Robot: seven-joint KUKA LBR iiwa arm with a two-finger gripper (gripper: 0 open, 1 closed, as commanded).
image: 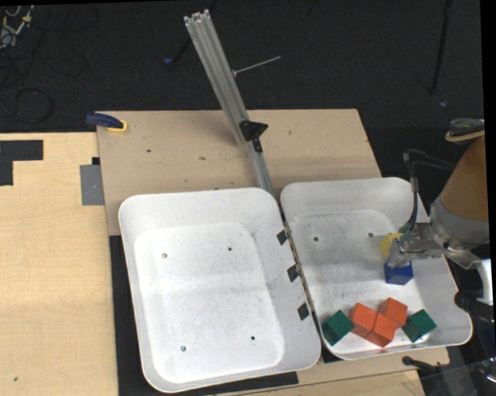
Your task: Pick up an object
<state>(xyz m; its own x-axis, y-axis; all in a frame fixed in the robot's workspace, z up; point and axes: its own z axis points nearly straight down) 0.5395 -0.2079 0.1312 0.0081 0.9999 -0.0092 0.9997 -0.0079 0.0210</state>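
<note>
Two shallow white bins are seen from above; the right bin holds the blocks. The gripper hangs at the bin's three o'clock, directly above a blue block, a small yellow piece beside it. Whether anything is pinched cannot be told, so the pick is judged unfinished. Matte orange blocks and green blocks cluster at six o'clock.

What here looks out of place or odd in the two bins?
Nothing looks spilled or damaged. All blocks sit in the right bin: the orange blocks and two green blocks crowd its near edge, the blue block lies apart beside the pincer.
</note>
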